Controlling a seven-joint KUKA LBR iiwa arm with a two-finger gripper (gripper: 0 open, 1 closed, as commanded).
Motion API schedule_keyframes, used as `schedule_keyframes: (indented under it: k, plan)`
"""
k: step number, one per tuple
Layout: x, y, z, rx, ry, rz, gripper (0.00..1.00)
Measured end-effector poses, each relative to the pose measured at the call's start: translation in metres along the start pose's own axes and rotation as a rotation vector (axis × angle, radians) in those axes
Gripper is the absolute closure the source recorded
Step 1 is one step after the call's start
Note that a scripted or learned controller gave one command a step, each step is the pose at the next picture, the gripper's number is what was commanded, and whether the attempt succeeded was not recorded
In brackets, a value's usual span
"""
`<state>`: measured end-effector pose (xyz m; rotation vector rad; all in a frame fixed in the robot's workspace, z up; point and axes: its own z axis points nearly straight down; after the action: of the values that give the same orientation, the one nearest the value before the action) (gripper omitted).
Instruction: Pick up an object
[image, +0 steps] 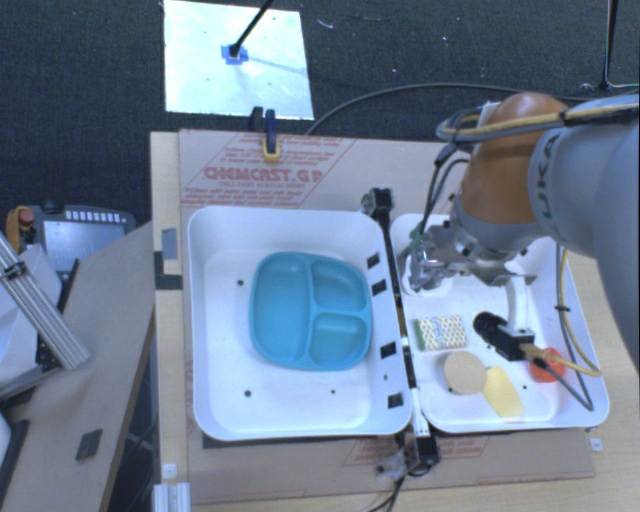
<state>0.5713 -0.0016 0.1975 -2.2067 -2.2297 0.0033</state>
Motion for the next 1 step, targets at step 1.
schedule_keyframes:
  k: [1]
  plan:
    - [0.0558,0.0000,0.0058,0.001,0.000,-0.001,1.00]
